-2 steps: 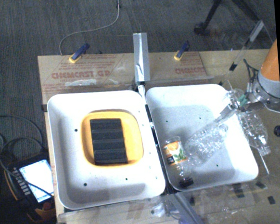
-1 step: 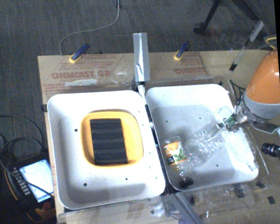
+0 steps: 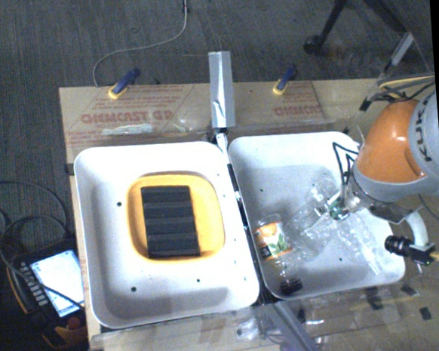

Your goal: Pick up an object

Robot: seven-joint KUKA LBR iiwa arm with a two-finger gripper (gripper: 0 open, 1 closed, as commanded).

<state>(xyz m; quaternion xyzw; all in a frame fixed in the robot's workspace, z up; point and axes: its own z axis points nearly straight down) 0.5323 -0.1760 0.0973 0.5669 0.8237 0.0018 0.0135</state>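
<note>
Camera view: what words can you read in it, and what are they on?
"CHEMCAST GP", red, on the clear sheet behind the bins.
Red print on the same sheet further right: too faint to read.
"KU", on the arm at the edge, cut off.
Bottle label: too blurred to read.
Tablet screen: too small to read.

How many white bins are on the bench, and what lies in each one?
2. The left bin holds a yellow tray with a black block; the right bin holds a clear plastic bottle. The arm may hide more.
</note>
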